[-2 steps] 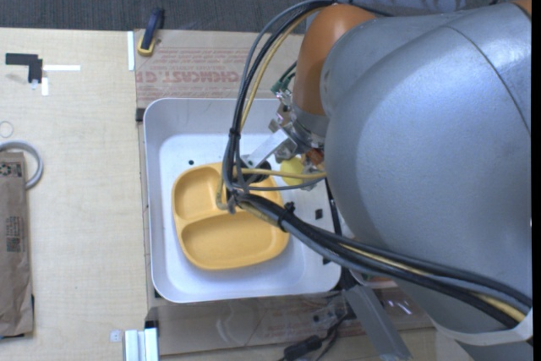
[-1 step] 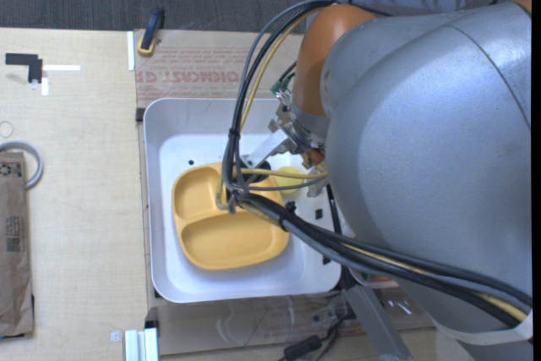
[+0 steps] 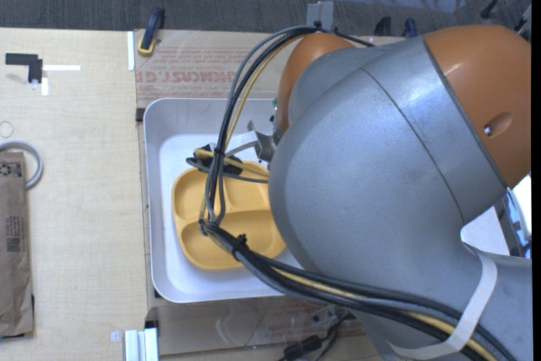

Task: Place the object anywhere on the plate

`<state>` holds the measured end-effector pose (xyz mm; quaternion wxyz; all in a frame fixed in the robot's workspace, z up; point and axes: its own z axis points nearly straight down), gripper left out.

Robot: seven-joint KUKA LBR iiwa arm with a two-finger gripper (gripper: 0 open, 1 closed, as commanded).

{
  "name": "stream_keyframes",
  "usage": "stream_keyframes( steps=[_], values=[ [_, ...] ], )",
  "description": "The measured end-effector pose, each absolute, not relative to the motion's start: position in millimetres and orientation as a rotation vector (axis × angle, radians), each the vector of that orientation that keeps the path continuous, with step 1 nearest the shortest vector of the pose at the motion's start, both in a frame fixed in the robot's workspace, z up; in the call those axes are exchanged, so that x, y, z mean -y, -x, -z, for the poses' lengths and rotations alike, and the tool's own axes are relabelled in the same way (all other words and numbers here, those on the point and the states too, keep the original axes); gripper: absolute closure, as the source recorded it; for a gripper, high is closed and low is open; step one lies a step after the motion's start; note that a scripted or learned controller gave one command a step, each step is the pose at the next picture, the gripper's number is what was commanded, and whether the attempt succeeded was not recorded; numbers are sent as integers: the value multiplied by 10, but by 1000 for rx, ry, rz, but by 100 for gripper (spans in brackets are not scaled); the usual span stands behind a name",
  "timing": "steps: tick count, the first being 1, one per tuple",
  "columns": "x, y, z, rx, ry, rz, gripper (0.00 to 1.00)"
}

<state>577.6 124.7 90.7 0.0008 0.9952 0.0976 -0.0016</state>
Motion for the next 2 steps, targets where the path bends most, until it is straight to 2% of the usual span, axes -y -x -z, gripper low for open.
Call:
stream_keyframes(
  steps=[1, 2],
  values=[
    [-1235, -5786, -1000, -300, -3127, 5, 100],
    [-1698, -6492, -913, -325, -3114, -5, 100]
  ],
)
